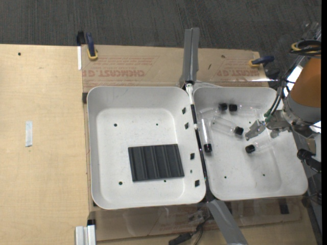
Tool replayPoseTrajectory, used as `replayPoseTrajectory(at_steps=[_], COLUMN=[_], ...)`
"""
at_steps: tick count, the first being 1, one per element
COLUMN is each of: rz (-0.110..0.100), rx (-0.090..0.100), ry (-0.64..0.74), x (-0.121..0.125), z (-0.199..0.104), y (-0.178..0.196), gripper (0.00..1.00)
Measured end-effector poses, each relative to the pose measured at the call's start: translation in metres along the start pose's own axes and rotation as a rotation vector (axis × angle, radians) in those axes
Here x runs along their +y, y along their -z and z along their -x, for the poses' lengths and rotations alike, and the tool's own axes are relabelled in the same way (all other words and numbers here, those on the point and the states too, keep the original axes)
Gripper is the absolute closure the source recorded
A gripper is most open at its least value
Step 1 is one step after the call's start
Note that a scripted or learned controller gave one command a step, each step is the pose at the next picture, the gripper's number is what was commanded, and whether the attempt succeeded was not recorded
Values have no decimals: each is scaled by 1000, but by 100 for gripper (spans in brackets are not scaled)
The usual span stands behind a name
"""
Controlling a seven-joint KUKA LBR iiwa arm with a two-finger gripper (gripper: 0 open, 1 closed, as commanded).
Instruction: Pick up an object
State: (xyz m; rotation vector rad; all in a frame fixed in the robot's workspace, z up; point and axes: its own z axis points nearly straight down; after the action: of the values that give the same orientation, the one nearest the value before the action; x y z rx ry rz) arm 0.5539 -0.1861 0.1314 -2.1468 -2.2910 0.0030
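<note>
Camera view: gripper [257,130] low in right bin [286,188] among clear tubes [220,123]; open or shut, cannot tell; centre over one tube, descend straight.

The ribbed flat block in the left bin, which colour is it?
Dark grey, almost black; the ribbed block shows plainly in the camera view.

White bins [102,152]; black ribbed mat [156,162]; orange arm band [309,83].
</note>
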Motion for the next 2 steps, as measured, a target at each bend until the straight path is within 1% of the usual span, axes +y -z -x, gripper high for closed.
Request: replayPoseTrajectory(at_steps=[1,2], rz=[3,3], rx=[-1,-2], ry=[40,97], x=[-18,58], z=[-20,15], y=[-40,-39], gripper=[0,0])
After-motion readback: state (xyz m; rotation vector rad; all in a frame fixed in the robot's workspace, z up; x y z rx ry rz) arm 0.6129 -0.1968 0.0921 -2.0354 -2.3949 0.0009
